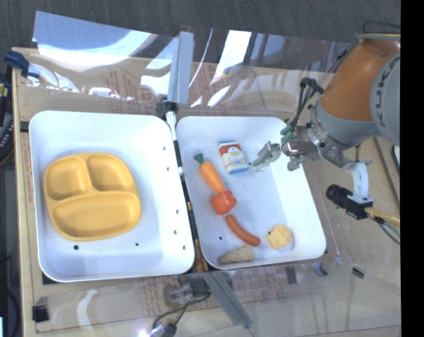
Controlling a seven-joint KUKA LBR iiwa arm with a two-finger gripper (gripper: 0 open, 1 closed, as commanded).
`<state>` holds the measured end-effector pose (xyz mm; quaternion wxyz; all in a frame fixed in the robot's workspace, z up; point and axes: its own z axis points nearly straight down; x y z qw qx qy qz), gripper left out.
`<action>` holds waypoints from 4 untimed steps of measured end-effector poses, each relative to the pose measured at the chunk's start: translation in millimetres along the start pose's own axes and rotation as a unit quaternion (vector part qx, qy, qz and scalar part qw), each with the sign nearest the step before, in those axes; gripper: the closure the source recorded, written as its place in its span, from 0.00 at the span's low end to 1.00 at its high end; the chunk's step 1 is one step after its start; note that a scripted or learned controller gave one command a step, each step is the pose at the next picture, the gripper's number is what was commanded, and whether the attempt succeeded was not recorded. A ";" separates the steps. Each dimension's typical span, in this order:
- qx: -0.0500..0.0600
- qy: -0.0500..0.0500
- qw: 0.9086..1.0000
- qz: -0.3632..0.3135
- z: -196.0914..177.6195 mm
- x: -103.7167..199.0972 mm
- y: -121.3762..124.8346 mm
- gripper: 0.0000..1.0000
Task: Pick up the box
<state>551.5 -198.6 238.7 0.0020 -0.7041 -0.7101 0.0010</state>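
Table (366,272): two white bins are carried side by side.
Left bin (36,188): a yellow divided tray (93,195) is held in it.
Right bin (296,202): the box and toy foods are held in it.
Arm (356,93): it is extended in from the right, over the right bin's upper right corner.
Hand (276,154): it is seen just right of the box, nothing gripped; whether it is spread or closed cannot be told.
Carrot (212,176): it is laid just left of the box, a tomato (224,202) below it.
Sausage (241,231): it is well apart from the box, near the front wall.
Box (232,157): small, red and white, it is found in the right bin's upper middle.
Risk: the box is judged likely to be pushed toward the carrot if it is approached from the side.
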 end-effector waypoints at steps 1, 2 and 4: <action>0.001 0.000 1.000 -0.017 82.1 -9.7 44.7 0.00; -0.001 -0.001 1.000 -0.023 147.2 4.9 81.7 0.00; -0.002 -0.002 0.993 -0.119 15.9 27.1 76.3 1.00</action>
